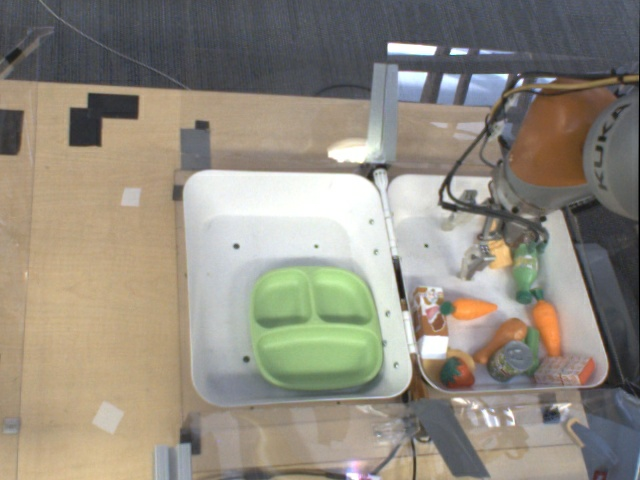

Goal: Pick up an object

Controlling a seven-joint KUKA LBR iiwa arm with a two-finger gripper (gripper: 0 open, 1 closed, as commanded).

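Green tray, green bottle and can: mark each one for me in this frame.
Green tray (318,328): camera view, on the ridge between its compartments, left bin.
Green bottle (526,271): camera view, on its body, right bin.
Can (510,361): camera view, on its top, right bin.

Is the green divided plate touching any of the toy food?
Apart. The camera view shows the green divided plate alone in the left bin, while the toy food, such as the carrot, lies across the divider in the right bin.
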